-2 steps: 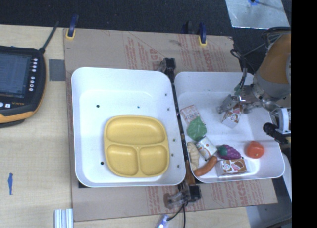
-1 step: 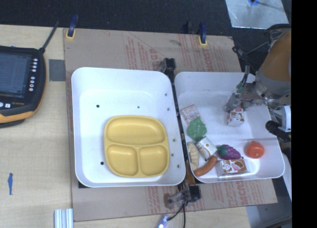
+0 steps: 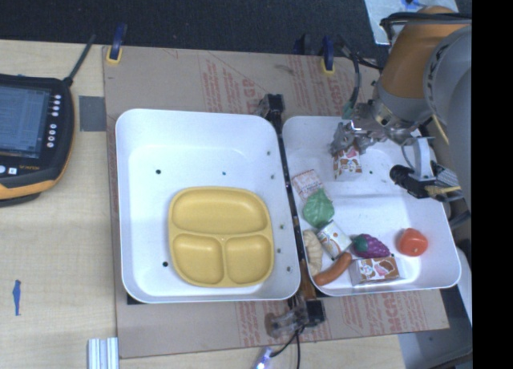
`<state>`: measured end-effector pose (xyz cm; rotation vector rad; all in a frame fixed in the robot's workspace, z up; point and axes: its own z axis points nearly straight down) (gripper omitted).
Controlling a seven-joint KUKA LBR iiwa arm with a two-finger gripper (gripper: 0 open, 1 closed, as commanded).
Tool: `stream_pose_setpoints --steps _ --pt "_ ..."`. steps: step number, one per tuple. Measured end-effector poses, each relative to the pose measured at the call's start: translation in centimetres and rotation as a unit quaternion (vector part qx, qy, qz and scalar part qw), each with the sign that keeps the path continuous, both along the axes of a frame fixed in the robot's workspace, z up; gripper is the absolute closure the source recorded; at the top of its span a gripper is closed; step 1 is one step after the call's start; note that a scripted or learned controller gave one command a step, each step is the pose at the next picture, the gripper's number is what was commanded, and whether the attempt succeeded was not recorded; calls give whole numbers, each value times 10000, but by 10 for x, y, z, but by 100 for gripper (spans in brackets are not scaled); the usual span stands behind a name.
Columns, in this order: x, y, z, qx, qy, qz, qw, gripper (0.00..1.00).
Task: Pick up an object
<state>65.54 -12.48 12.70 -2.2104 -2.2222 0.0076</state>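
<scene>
Bench holds 2 shallow white bins side by side. The left bin [image 3: 136, 159] carries 1 yellow divided tray [image 3: 221, 236] with 3 compartments, lying flat toward the near side.

The right bin [image 3: 437, 223] holds the loose items. Along its left wall and near edge: a small wrapped packet [image 3: 305, 181], a green leafy piece [image 3: 318, 208], a pale bread-like piece [image 3: 312, 250], a small bottle [image 3: 329, 241], a sausage [image 3: 333, 268], a purple grape cluster [image 3: 370, 245], a flat brown carton [image 3: 375, 270], and a red tomato [image 3: 412, 242] standing apart toward the right.

The arm enters from the right, orange band above the wrist. The gripper [image 3: 350, 144] sits low in the far part of the right bin, directly over a small red-and-white carton [image 3: 348, 164]. The carton appears to be touching the gripper's underside or just below it. I cannot tell whether the tool is wide, narrow or closed on the carton; that detail is too small and cluttered to read.

Assessment: the approach to a candidate object looks complete. A secure hold is not confirmed, and the carton does not look clear of the bin floor. Remaining, in my judgement: confirm the grasp and lift the item clear of the bin. A yellow-cased handheld pendant [image 3: 28, 136] rests on the table at left, uninvolved.
</scene>
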Motion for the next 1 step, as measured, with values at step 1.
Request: stream_pose_setpoints --steps 1 --pt "-39 77 65 -5 -23 1 10000 100"
